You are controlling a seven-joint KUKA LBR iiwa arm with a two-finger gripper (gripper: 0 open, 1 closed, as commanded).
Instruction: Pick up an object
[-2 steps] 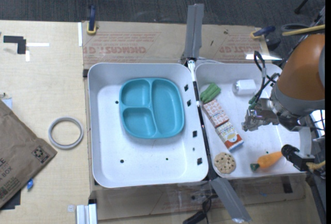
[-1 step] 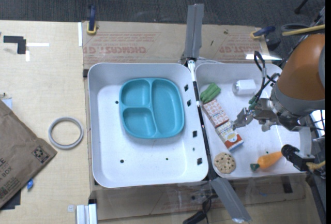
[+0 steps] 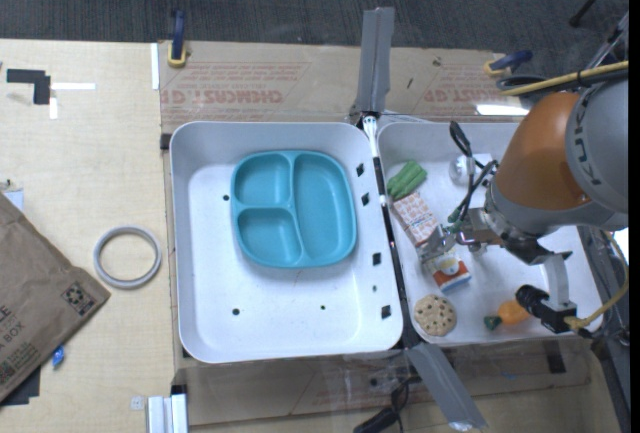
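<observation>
Nearest the camera in the right white bin lay a round brown biscuit-like disc and a small orange-and-green piece. Just beyond, the gripper hung directly over a small white-and-orange carton, with a red-and-white printed packet and a green ridged item behind. The carton was judged light and fairly stiff, best taken across its flat sides; the packet looked thin and likely slippery. Whether the jaws stood open or closed could not be determined, the wrist hiding them. Farthest left, the left white bin held a teal divided plastic tray.
</observation>
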